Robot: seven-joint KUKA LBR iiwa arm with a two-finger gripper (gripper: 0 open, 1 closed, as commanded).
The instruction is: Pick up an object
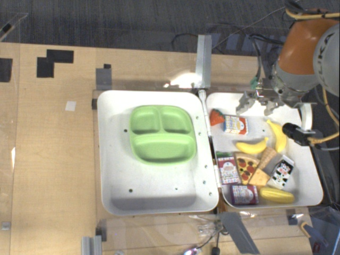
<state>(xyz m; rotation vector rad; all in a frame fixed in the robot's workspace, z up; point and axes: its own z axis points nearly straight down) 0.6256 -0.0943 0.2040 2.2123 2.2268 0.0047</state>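
The gripper (257,103) hangs over the back of the right bin (314,191), its two fingers spread apart with nothing between them. Below and just to its left lies a small white carton (235,125), the nearest candidate, touching a red item (217,117) at the bin's left wall. Further forward sit two bananas (252,146), a pizza slice (246,167) and other small packets, crowded together. The carton looks light and stiff, likely smooth-sided; a grip across its short flat faces seems soundest. The curved bananas could roll out of a pinch. The left bin (111,193) holds a green divided plate (161,133).
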